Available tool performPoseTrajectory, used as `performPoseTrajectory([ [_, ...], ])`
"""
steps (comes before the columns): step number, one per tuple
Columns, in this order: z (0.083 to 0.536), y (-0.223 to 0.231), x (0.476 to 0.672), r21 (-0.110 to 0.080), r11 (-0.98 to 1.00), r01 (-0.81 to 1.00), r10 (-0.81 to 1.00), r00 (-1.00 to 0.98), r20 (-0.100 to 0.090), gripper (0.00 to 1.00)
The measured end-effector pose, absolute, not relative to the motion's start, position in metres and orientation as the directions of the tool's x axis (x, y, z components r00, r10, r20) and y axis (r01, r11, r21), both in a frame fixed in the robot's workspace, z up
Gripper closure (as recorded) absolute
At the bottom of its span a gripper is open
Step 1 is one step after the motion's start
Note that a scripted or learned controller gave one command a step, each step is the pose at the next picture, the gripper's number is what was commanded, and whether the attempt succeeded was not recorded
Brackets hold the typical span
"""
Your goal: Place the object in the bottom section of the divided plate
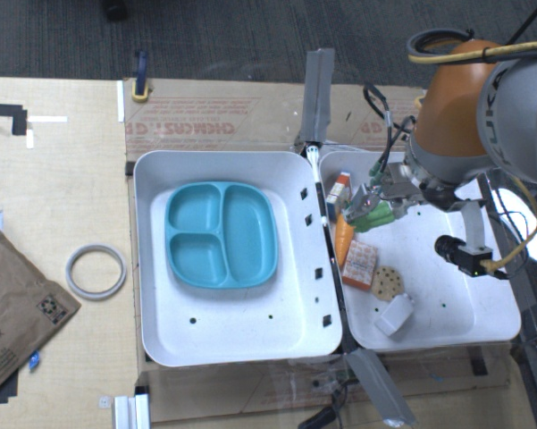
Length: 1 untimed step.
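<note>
A blue divided plate lies in the left white bin, with two small sections on its left and one long section on its right. My gripper hangs over the left part of the right bin, just right of the wall between the bins. It is shut on a small green object, which shows between and just below the fingertips. The plate is well to the gripper's left, with nothing on it.
Under and beside the gripper lie an orange carrot-like piece, a red-and-white packet, a brown cookie, a white block and a small red-capped bottle. A tape ring lies left of the bins.
</note>
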<state>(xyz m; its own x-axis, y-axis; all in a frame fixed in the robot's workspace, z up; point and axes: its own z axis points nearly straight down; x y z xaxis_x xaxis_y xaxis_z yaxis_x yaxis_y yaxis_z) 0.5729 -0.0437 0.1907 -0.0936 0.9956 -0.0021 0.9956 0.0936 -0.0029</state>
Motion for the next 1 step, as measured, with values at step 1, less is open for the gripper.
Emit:
performPoseTrajectory([
  [1,0.1911,-0.0017,0.5927,-0.001,0.399,0.917,0.917,-0.399,-0.001,1.0],
])
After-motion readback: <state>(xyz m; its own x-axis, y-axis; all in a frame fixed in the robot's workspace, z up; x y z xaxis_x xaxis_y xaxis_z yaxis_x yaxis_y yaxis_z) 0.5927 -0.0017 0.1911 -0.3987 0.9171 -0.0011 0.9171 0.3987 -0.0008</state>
